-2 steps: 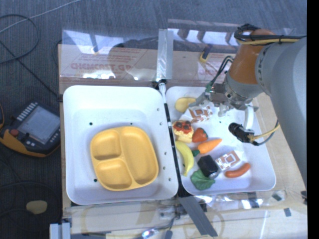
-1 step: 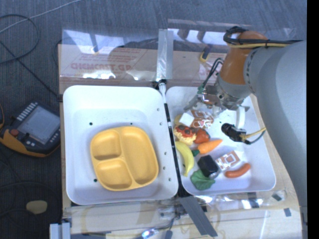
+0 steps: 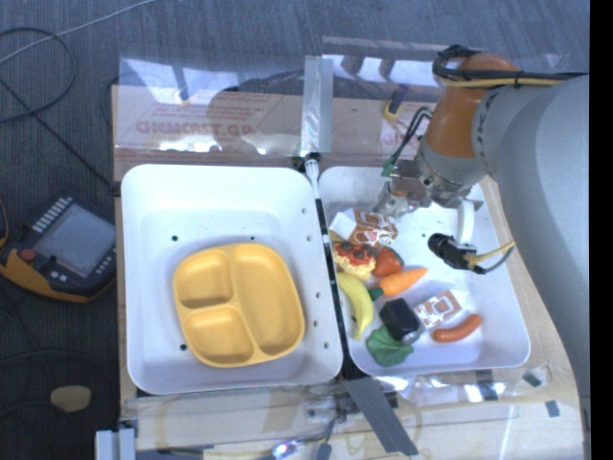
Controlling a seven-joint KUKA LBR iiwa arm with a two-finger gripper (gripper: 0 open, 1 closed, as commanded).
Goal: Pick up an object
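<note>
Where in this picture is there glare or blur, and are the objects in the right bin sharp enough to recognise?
In the camera view, glare streaks the clear sheet behind the bins; the arm at right looms large and soft; in the right bin, the banana and carrot read clearly, and the gripper is blurry.

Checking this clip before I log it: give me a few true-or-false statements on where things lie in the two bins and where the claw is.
1. The yellow divided plate lies in the left bin. True.
2. The banana lies on the yellow divided plate. False: it lies in the right bin, near the wall between the bins.
3. The claw is over the far part of the right bin. True.
4. The carrot sits in the left bin. False: it is in the right bin, beside the banana.
5. The sausage is between the claw's fingers. False: it lies on the bin floor near the front, apart from the claw.
</note>
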